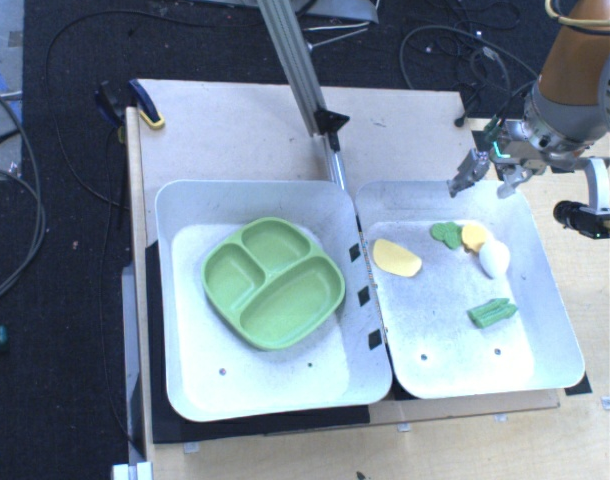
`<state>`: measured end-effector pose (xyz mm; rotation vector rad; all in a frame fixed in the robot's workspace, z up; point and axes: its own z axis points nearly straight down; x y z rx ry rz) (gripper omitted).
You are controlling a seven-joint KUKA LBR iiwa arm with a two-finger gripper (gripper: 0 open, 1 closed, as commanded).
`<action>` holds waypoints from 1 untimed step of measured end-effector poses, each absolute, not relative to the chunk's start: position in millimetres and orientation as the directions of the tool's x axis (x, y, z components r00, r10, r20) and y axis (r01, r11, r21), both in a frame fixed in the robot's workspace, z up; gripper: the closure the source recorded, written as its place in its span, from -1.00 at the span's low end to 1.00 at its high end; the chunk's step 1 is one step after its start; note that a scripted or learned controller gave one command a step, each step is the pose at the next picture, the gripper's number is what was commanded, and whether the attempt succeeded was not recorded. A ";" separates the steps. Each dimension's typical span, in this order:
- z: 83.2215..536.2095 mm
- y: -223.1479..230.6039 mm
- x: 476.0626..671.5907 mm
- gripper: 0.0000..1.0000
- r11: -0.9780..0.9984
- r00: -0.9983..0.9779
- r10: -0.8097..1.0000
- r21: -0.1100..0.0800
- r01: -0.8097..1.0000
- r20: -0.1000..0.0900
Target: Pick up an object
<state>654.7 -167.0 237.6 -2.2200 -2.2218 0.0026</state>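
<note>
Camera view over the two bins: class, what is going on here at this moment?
A grey robot arm reaches in from the right, its tool above the far edge of the right bin, with its fingers apart and nothing between them. In that bin lie a yellow piece, a small green piece touching a small yellow one, a white egg-shaped piece and a green block. The left bin holds a green divided plate. Nothing has been picked up.
</note>
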 end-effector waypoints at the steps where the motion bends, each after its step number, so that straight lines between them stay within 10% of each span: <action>1: 238.7 -166.9 655.3 -1.00 0.001 -0.001 1.000 0.001 1.000 -0.001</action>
